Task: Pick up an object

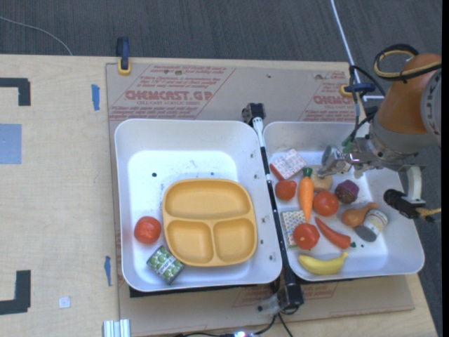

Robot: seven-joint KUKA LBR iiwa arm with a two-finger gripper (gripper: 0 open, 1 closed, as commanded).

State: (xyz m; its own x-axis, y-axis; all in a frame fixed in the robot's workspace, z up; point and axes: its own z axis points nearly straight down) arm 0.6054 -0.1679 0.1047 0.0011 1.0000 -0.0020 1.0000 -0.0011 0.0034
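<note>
Camera view from above: the claw (335, 161) hangs low over the right bin (407, 258), can't tell its state. The nearest target, a carrot (306, 194), sits packed against tomatoes (325, 203), so it'll probably just shove stuff around.

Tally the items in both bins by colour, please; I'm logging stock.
Red: 5, e.g. the tomato
Orange: 2, e.g. the carrot
Yellow: 2, tray and banana
Green: 1, packet
Purple: 1, onion
Patterned packets: 2
Jar: 1
Total: 14
</note>
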